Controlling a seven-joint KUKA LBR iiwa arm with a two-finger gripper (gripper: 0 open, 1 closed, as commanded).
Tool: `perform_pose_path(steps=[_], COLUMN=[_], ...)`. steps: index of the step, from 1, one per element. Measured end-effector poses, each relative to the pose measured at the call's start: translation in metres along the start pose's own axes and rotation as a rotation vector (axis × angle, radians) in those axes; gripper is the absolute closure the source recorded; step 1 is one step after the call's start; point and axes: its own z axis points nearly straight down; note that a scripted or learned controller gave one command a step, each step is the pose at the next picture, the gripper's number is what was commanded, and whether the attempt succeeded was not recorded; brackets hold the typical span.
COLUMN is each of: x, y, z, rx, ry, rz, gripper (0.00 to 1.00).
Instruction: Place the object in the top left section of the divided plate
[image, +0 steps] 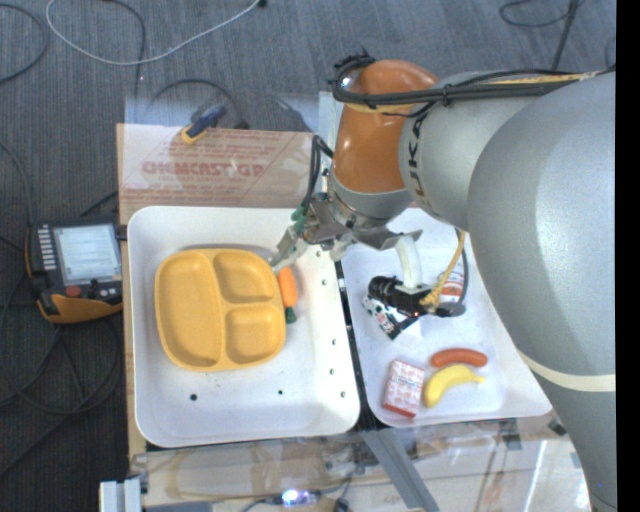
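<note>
While my arm (520, 200) reaches in from the right, filling most of that side of the view, my orange band (385, 100) sits above the seam between the two bins and my claw (290, 252) hangs just below it, over the upper right part of the left bin (240, 415); whether my fingers stand apart or together I cannot tell, for they blur into the dark of the wrist. A small carrot (288, 289), orange with a green end pointing down, lies on the bin floor just beside the right edge of the divided plate (220, 305), right under my claw; I cannot tell whether my fingertips touch it, and I see nothing clamped between them. That yellow plate lies flat in the left bin, with one long section down its left side and two smaller sections on its right; all three show bare yellow.

Over in the right bin (500, 400) lie a black-and-white object (395, 300) near the middle, a red sausage (459, 357) below it, a yellow banana (452, 382) just under the sausage, and a small red-and-white packet (403, 388) beside the banana's left end. Behind the left bin a flat cardboard sheet (215, 175) with red lettering carries a blue-and-yellow item (203, 123); on the floor to the left sits a handheld controller (75, 265) with a pale screen.
</note>
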Motion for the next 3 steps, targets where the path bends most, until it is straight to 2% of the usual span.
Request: perform_pose_path(steps=[1,2,3], x=[0.023,0.021,-0.025], y=[-0.097,-0.097,-0.139], z=[-0.018,-0.026,0.0], rx=[0.001,0.003,0.0], ry=[-0.001,0.001,-0.001], rz=[-0.065,-0.061,-0.189], gripper=[0.0,1.0,1.0])
